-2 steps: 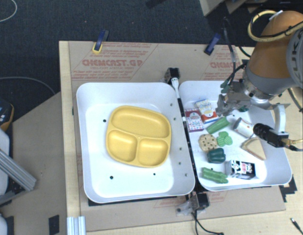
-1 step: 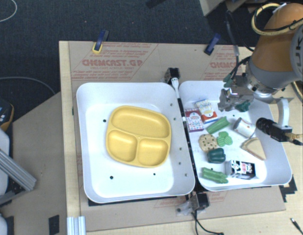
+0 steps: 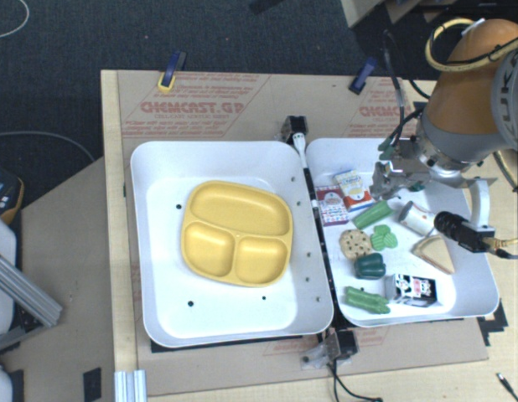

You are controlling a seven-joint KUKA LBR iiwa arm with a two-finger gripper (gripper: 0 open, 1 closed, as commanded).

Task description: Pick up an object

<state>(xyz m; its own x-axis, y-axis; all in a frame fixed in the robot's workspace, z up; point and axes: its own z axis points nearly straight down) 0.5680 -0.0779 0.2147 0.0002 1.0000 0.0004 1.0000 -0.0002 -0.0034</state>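
Robot lab, clamped bench [image 3: 242, 99], cables [image 3: 41, 141], carpet [image 3: 116, 23]

Tray [image 3: 236, 231] in L bin [image 3: 150, 224]; cookie [image 3: 354, 242], pepper [image 3: 370, 265] in R bin [image 3: 473, 283].

Yellow divided plate [image 3: 236, 233] in white left bin [image 3: 158, 249]; green pepper [image 3: 370, 265], tan speckled cookie [image 3: 354, 242], orange-banded grey arm [image 3: 473, 74].

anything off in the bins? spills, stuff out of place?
Nothing stands out. The yellow divided plate lies flat in the left bin. The small items, such as the cookie and the green pepper, are jumbled but all sit inside the right bin. The gripper hangs over them.
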